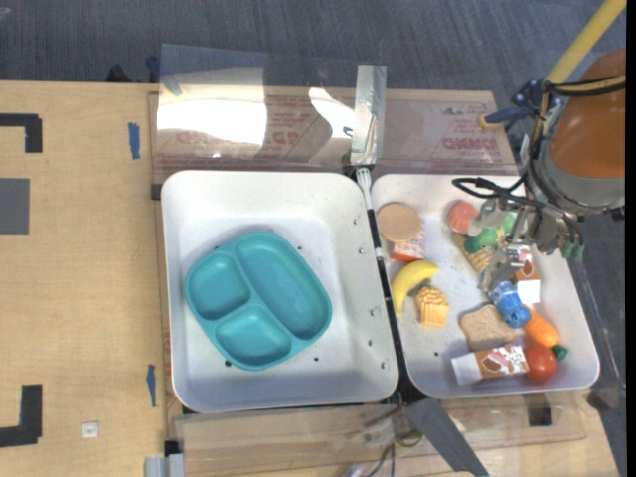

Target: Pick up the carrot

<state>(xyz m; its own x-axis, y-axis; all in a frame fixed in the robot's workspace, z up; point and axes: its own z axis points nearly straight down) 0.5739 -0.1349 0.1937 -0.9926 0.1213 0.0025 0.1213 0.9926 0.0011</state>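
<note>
The carrot (543,330), a short orange piece with a green tip, lies near the front right corner of the right bin (581,296), its green end pointing toward the bin's right wall. Just in front of it sits a red tomato-like piece (540,364), touching or nearly touching it, and to that piece's left a small white and red packet (492,364) lies flat along the bin's front edge. A slice of brown bread (485,326) rests just left of the carrot, with a small blue item (513,309) between the bread and the carrot's upper end. Farther back in the same bin are a yellow banana (409,280), a ridged yellow piece (432,306) beside it, a round tan disc (398,221), and a cluster of red, green and tan toy foods (472,229) near the bin's far side. The tool (513,258) hangs above the middle of this bin, over the clutter behind the carrot and apart from it; its metal parts blend with the items below, so how far its fingers are spread cannot be told, and nothing can be seen gripped in it. The grey arm with its orange band (588,137) reaches in from the right. The left bin (189,202) holds a teal divided plate (260,299) with three compartments. Both bins sit side by side on a wooden tabletop (70,266).
</note>
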